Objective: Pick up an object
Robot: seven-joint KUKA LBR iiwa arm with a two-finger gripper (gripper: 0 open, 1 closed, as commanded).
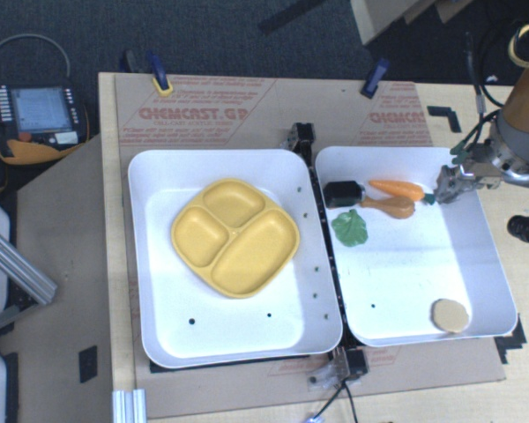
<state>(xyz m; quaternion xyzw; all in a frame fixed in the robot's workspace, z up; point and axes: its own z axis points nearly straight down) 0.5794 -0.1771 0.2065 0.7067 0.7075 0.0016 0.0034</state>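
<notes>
The grey two-finger gripper [448, 186] hovers with its grip state unclear; the long orange plastic carrot [397, 189] lies just beside it, toward the bins' divide.

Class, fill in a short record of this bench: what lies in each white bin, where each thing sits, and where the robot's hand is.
left bin: yellow divided plate, near the middle
right bin: carrot, brown pear-shaped piece, black block, green broccoli, tan round biscuit
far end: carrot, pear-shaped piece, block, broccoli
near right corner: biscuit
hand: at the right bin's far right edge, just right of the carrot
held: nothing seen
</notes>
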